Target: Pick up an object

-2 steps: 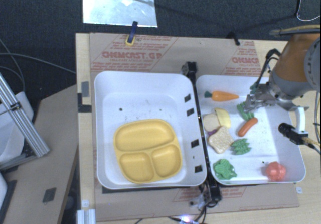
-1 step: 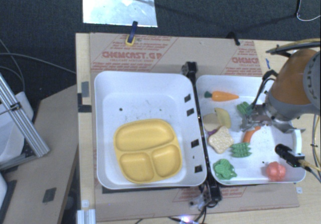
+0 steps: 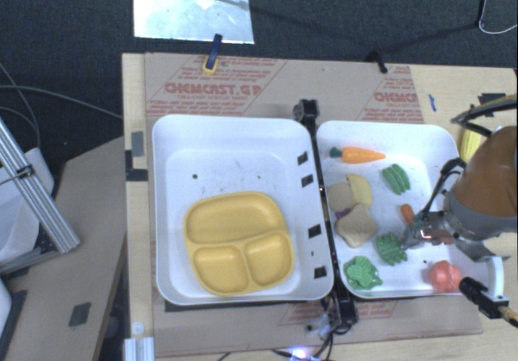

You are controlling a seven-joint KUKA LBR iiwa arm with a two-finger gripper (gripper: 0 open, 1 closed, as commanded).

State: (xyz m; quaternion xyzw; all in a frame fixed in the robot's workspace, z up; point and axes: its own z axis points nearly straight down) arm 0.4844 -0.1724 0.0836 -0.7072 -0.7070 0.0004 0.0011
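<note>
Green toy [image 3: 391, 248] beside gripper [image 3: 419, 231]

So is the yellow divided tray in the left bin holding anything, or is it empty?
Empty. The yellow tray lies flat in the left bin with all three compartments bare; the toy foods, like the carrot, are in the right bin.

Two white bins [image 3: 235, 129] sit side by side. One yellow divided tray [image 3: 237, 239] lies in the left bin. The right bin holds one carrot [image 3: 362, 155], three green vegetables [image 3: 396, 178], two bread pieces [image 3: 357, 227] and one pink item [image 3: 443, 275].
</note>
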